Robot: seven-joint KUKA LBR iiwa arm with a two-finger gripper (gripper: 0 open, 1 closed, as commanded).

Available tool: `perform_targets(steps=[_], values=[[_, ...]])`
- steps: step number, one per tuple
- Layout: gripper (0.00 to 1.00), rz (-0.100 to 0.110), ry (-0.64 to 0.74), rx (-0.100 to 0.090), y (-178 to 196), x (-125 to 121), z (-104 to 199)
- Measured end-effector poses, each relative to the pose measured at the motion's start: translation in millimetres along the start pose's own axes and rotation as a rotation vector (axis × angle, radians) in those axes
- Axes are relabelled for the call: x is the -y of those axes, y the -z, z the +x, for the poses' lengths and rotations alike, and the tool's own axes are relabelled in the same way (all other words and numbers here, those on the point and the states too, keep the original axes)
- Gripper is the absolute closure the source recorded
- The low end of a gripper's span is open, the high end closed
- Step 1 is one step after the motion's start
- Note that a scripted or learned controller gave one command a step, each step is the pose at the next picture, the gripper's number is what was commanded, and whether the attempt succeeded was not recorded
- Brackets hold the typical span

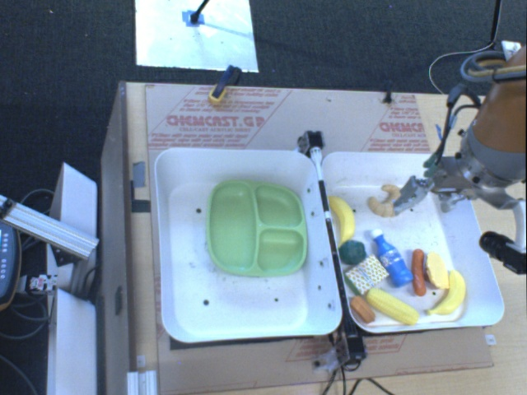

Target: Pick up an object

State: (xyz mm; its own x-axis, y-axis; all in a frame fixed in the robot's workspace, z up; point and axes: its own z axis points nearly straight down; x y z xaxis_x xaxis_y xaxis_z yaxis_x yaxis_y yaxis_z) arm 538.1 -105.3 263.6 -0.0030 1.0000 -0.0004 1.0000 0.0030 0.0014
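Judging by its place, the approach was in hand: the grey two-finger pincer [409, 196] hung just right of the pale tan peanut-shaped toy [384, 202] in the right shallow white plastic bin [486, 299] — whether it gripped anything I could not tell — so the next move called for settling squarely over that toy.

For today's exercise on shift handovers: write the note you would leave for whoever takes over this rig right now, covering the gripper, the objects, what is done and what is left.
Gripper: low over the right bin, beside the beige peanut-shaped toy; nothing seen between its fingers.
Objects: right bin also holds a banana, blue bottle, green ball and more toy food. Left bin holds a green divided plate.
Done: arm brought in over the right bin.
Left: grasp and lift one object.
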Motion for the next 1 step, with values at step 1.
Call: perform_targets(steps=[1], values=[[0.0,0.003,-0.002,-0.001,-126.3,-11.7,-24.2]])
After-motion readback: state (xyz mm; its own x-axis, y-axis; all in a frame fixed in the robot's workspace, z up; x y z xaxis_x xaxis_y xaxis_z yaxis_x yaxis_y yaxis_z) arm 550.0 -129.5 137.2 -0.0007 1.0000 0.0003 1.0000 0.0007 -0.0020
